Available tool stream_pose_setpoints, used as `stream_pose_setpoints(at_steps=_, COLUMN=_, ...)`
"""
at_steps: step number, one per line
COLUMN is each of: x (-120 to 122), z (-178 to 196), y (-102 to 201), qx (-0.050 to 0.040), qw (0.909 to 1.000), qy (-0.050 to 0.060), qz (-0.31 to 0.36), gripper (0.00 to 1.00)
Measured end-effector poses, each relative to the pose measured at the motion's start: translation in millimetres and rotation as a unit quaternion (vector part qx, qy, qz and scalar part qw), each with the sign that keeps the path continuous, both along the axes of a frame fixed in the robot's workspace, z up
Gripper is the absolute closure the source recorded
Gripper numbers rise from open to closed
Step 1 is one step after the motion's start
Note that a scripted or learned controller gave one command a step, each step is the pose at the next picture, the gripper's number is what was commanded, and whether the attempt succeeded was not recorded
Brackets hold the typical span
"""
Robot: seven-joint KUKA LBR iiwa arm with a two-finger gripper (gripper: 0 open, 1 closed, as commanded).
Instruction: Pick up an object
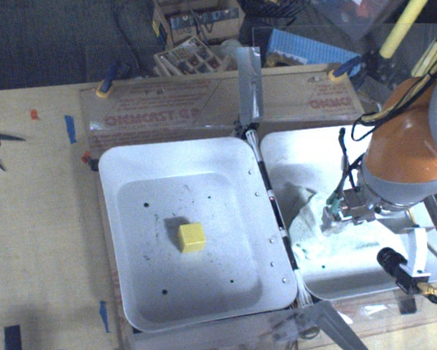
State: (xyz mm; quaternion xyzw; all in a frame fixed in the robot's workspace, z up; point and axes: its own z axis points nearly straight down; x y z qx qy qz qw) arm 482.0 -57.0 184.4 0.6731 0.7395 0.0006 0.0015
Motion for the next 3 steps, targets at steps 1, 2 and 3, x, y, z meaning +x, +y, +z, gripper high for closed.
stream_pose_setpoints(at_steps=1, x=1.2, z=10.0, y=-1.2, qx=-0.0007, qw=1.0, qy=-0.002, qz=-0.002, gripper=1.0)
stream_pose_setpoints(at_steps=2, x=19.9, z=42.6, y=70.6, qx=0.0004, qw=0.9971, qy=0.001, qz=-0.076, gripper=1.0)
stream_pose_setpoints(at_steps=3, x=63.3, z=59.4, y=181.6, qx=0.0004, qw=0.9889, qy=0.002, qz=-0.149, gripper=1.0)
